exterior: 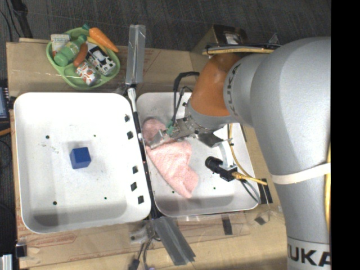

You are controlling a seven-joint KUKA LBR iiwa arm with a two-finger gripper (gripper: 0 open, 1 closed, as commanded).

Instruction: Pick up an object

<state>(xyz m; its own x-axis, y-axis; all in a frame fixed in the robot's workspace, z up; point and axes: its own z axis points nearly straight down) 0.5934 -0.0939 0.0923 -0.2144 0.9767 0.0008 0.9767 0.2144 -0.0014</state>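
A pink cloth (173,163) lies crumpled in the right bin (219,204), stretching from its upper left toward the middle. My gripper (174,130) hangs low over the cloth's upper end, reaching in from the right under the grey arm with its orange band (209,91). The gripper touches or nearly touches the cloth there. A blue cube (80,157) sits alone in the left bin (39,207), far from the gripper.
A green bowl (76,81) with toy vegetables and small packets stands on the bench behind the left bin. A divider with black clips (136,151) runs between the two bins. The large grey arm covers the right side.
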